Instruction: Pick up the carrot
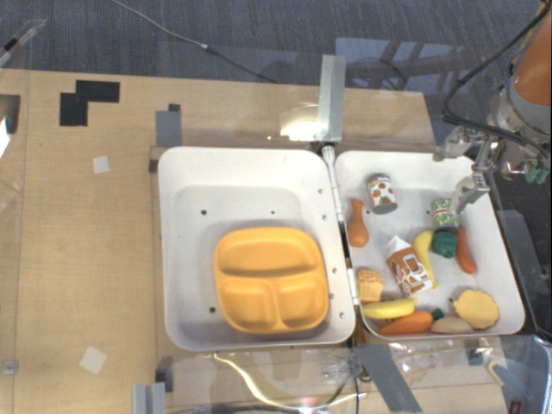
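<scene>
End effector (477, 182) sits over the top right corner of the right bin (405, 164), near the rim; can't tell if it's apart or together, nothing seen clamped in it.

Carrot (407, 323) lies flat along the front wall of the right bin, orange, touching the banana (388, 308) just above it and close to the beige potato-like piece (452, 324) on its right. Well apart from the end effector.

Risks, as judgement: carrot is packed in, so a descent could pinch the banana too or shove the carrot against the wall and miss. 2 other orange items could get grabbed by mistake: the slim reddish-orange piece (466, 250) by the right wall, right under the end effector, and the orange drumstick-shaped piece (357, 222) near the divider.

Containers: left bin (185, 231) holds 1 yellow-orange divided tray (271, 278), 3 compartments, nothing in them. Right bin also holds a small can (381, 192), a carton (410, 268), a green piece (446, 242), a yellow lemon-like piece (477, 308). Both bins on the tabletop (78, 257).
</scene>
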Available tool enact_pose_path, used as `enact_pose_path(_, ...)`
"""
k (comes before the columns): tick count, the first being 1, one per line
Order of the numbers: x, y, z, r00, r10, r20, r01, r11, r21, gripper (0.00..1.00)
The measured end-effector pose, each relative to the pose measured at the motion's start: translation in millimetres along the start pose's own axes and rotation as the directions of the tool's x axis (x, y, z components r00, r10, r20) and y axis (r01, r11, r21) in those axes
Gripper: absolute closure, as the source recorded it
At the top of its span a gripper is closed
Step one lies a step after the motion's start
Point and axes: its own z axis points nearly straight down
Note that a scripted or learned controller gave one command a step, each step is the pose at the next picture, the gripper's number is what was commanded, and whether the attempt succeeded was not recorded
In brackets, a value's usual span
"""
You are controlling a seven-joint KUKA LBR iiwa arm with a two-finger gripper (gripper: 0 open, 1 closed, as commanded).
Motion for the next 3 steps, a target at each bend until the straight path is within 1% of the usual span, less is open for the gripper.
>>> enact_pose_path(1, 35, -20, 175, 0.997, -0.082, 0.007, 0.082, 0.997, 0.003, 0.00)
enact_pose_path(2, 103, -37, 193, 0.994, -0.113, 0.005, 0.113, 0.994, 0.002, 0.00)
enact_pose_path(3, 98, -36, 180, 0.993, -0.121, 0.014, 0.121, 0.993, 0.006, 1.00)
